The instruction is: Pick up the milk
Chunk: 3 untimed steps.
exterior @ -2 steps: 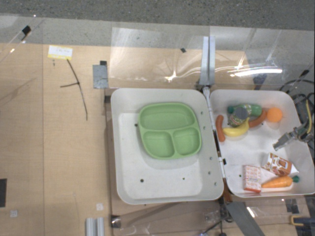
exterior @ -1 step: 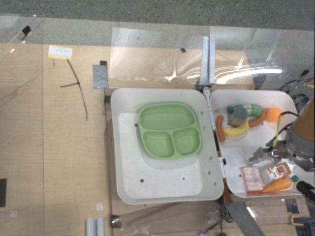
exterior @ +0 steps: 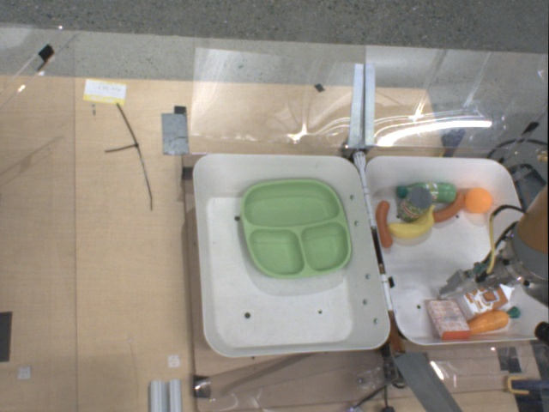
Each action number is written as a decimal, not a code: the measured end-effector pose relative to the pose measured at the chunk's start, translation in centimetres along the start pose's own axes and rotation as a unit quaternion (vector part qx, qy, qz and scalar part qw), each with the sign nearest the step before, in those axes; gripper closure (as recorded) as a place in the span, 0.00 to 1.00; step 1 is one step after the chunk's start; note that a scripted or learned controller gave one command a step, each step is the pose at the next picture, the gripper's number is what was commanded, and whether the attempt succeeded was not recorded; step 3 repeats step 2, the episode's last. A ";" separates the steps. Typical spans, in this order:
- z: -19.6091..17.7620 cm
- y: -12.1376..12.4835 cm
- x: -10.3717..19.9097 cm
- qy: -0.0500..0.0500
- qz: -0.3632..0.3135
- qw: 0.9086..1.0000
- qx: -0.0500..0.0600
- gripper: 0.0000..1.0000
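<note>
The milk [exterior: 487, 299], a small white carton with orange-brown print, lies on its side near the front of the right bin [exterior: 412, 269]. My gripper [exterior: 470, 281] reaches in from the right and hangs right over the carton's left end, close to it or touching it. The view is too small to tell whether the carton sits between the gripper's tips. The arm's grey wrist [exterior: 527, 260] hides the bin's right wall.
A pink box [exterior: 447, 318] and an orange carrot [exterior: 489, 322] lie just in front of the milk. Banana [exterior: 412, 227], green bottle [exterior: 433, 192], red sausage [exterior: 383, 222] and orange [exterior: 478, 200] fill the bin's back. A green divided plate [exterior: 297, 227] rests in the left bin [exterior: 283, 316].
</note>
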<state>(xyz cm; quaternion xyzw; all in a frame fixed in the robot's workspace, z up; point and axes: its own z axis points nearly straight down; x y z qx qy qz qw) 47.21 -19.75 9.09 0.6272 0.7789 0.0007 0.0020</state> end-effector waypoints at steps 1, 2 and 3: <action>-1.2 0.2 -0.2 -0.002 0.000 1.000 -0.003 1.00; -5.2 4.3 4.7 0.000 0.075 0.997 -0.001 1.00; -5.2 4.3 4.7 0.000 0.075 0.997 -0.001 1.00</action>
